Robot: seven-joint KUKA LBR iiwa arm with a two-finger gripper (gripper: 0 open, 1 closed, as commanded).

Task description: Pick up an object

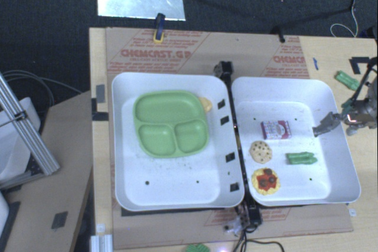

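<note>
- Reaching in from the right edge, the gripper (pixel 326 124) hangs over the right rim of the right bin (pixel 331 186), its grey tip pointing left and slightly down toward the bin floor.
- The tool's state cannot be told; the tip is small and blurred, and nothing is visible pinched in it.
- The right bin holds four small things, all lying apart from the gripper.
- A red-and-white packet (pixel 276 130) lies near the middle of the bin floor, left of the gripper tip.
- A green pod-like piece (pixel 301 157) lies below and a little left of the tip, the nearest of the four.
- A round tan cookie (pixel 260 151) sits just below and to the left of the packet, close to the divider between the bins.
- A yellow disc with a red centre (pixel 266 180) rests just below the cookie, near the bin's front wall.
- The left bin (pixel 127 189) carries a green divided plate (pixel 171 123) with three compartments.
- A small yellow item (pixel 205 104) peeks out at the plate's upper right corner, touching or tucked against its rim.
- Both bins sit side by side on a brown board (pixel 177 50) covering the bench.
</note>
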